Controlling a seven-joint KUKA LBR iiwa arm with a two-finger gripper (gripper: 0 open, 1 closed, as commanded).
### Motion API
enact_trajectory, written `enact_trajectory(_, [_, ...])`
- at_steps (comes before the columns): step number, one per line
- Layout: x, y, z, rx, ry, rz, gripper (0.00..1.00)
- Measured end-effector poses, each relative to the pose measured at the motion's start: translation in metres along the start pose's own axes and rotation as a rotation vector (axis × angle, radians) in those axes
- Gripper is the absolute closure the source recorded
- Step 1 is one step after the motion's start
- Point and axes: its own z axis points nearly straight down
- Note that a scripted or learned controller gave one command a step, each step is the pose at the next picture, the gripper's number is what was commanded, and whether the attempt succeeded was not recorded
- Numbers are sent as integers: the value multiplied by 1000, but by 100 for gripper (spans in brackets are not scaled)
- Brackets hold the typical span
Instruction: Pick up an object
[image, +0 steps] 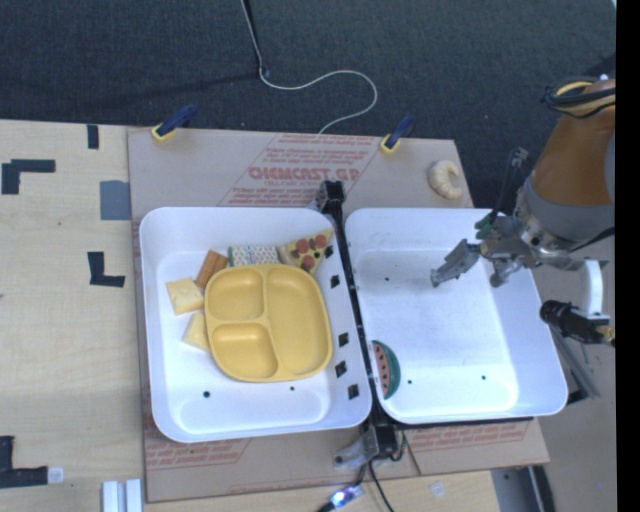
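My gripper (472, 268) hangs over the upper right part of the right bin (450, 390), open, with nothing between its fingers. A watermelon slice (386, 367) lies against that bin's lower left wall, well away from the gripper. In the left bin (170, 400), a yellow divided plate (268, 322) rests on top of several toy foods. A cracker (185, 295), a brown piece (210, 267) and a pizza slice (308, 248) stick out from under it.
A pale ring-shaped toy (446, 178) sits on the cardboard beyond the right bin. Blue and yellow clamps (397, 130) hold the cardboard's far edge. A black divider (345, 300) runs between the two bins. The arm's grey and orange body (570, 170) stands at the right.
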Motion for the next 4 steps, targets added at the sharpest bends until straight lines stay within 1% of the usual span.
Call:
enact_trajectory(1, [0, 2, -7, -13, -2, -3, 0])
enact_trajectory(3, [10, 7, 84, -9, -2, -3, 0])
enact_trajectory(4, [6, 15, 134, -10, -3, -4, 0])
